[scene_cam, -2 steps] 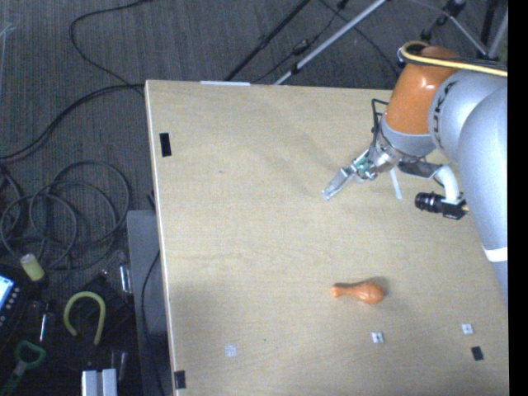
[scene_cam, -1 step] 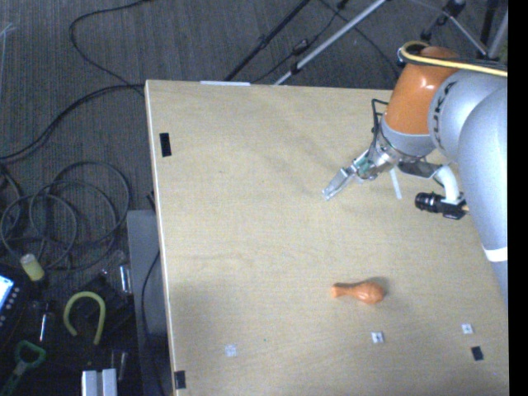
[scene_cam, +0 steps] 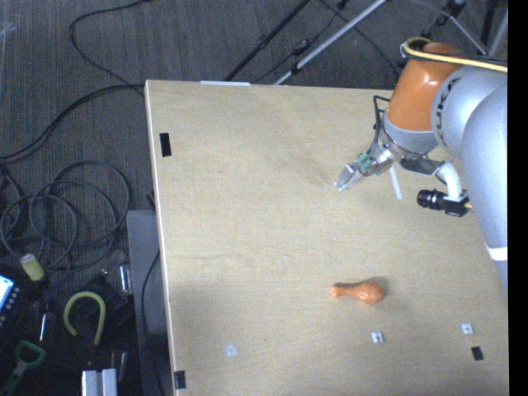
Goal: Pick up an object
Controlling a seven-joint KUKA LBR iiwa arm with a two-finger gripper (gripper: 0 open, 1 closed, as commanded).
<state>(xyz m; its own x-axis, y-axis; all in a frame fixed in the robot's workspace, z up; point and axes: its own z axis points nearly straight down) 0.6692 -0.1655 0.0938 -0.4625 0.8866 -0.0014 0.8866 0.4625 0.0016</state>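
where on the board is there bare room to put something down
The left half of the board is bare, from the black mark down to the front edge. Tighter on the right: the pincer hangs over the upper part, the orange object lies below it.

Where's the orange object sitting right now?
In the camera view, the orange object lies on the tan bench surface, lower right of centre, below and apart from the end effector.
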